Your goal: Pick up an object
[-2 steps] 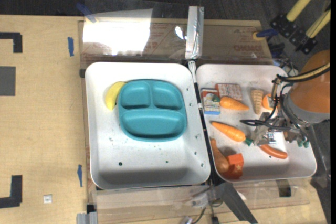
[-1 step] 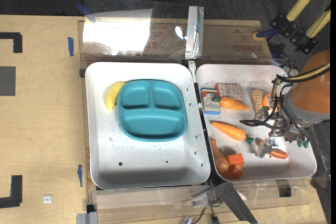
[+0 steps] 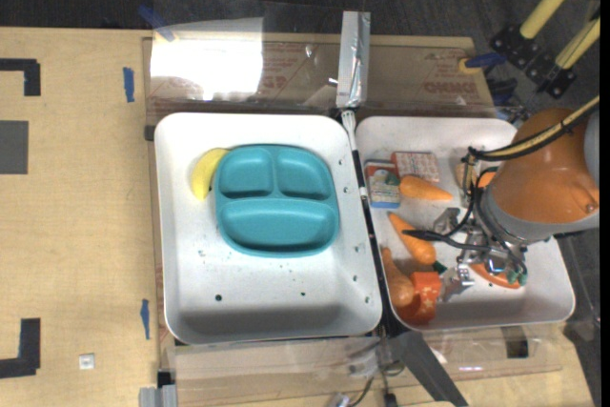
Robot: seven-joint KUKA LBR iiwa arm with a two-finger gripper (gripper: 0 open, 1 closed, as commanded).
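pincer (image 3: 464, 270): low in right bin (image 3: 543, 300) | fingertips blurred | grip unclear

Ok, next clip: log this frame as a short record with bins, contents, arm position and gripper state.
left bin: teal tray with three compartments; yellow item tucked under its left edge
right bin: carrots, small cartons, red-orange items at the front left
arm: over the right bin, reaching in from the right
gripper: low among the right bin's items, near the carrots
grip: cannot tell; no item visibly between the fingers
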